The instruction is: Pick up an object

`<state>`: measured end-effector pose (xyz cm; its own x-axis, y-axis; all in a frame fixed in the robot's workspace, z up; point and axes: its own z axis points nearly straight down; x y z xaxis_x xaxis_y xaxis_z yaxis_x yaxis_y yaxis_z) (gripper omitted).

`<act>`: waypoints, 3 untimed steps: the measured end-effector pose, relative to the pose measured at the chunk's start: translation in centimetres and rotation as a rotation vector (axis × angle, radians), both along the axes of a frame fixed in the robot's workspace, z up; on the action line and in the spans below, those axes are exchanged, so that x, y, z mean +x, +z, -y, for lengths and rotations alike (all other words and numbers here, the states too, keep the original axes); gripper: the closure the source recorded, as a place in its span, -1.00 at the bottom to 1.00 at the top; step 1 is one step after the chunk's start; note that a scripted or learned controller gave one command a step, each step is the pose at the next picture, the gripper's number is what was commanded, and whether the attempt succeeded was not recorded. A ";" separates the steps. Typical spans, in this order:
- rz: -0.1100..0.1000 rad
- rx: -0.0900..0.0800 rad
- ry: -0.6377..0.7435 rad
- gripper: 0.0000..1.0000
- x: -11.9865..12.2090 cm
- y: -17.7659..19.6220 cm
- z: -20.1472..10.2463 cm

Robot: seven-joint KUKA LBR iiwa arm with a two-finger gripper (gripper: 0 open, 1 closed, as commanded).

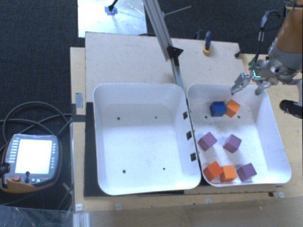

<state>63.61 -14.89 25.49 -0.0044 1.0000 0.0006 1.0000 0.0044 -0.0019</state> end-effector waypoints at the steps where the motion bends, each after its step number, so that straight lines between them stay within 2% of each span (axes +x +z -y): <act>1: 0.003 -0.001 0.001 -1.00 0.1 0.2 0.0; 2: -0.001 0.000 0.001 -1.00 1.0 -5.4 -0.4; 3: 0.000 -0.001 -0.002 -1.00 0.8 -9.6 -0.2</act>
<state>64.45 -14.64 15.91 -0.0028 1.0000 0.0000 1.0000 0.0028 -0.0024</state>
